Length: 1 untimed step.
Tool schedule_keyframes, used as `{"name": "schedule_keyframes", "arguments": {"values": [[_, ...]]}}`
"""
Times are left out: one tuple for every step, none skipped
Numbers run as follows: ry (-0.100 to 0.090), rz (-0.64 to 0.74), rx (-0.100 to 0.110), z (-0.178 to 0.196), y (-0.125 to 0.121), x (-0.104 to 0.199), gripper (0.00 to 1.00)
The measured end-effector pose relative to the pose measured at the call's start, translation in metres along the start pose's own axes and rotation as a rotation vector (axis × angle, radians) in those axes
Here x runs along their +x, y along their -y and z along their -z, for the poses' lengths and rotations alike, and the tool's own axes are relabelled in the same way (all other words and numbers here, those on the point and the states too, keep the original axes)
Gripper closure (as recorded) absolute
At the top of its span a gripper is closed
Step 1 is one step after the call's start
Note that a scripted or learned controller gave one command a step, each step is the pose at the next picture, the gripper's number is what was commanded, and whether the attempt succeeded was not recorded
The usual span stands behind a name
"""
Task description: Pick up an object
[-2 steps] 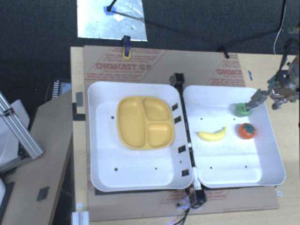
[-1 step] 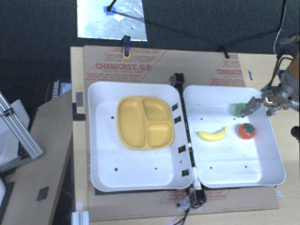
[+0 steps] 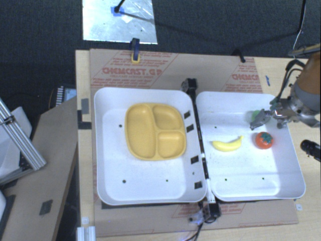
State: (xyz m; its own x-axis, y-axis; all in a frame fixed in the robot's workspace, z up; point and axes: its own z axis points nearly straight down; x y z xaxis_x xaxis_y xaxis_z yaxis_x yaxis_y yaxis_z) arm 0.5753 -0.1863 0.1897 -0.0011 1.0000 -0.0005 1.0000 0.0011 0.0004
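Observation:
In the right bin (image 3: 235, 187) lie a yellow banana (image 3: 226, 144) near the middle and a red-orange tomato-like fruit (image 3: 264, 140) to its right. My gripper (image 3: 260, 119) reaches in from the right edge and hovers over the bin's upper right part, just above and left of the red fruit. A greenish piece shows at the gripper's tip; I cannot tell whether it is part of the fingers or a held thing.
The left bin (image 3: 113, 185) bears a yellow divided plate (image 3: 154, 131) with three compartments. Black clips (image 3: 196, 159) run along the seam between the bins. Cardboard (image 3: 210, 67) lies under both bins. A metal sheet (image 3: 119, 13) lies on the floor at the back.

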Motion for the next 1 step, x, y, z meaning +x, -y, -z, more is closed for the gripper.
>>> {"name": "schedule_keyframes", "arguments": {"values": [[0.000,0.004,0.000,-0.0539,-0.0090,0.0059,0.00]]}}
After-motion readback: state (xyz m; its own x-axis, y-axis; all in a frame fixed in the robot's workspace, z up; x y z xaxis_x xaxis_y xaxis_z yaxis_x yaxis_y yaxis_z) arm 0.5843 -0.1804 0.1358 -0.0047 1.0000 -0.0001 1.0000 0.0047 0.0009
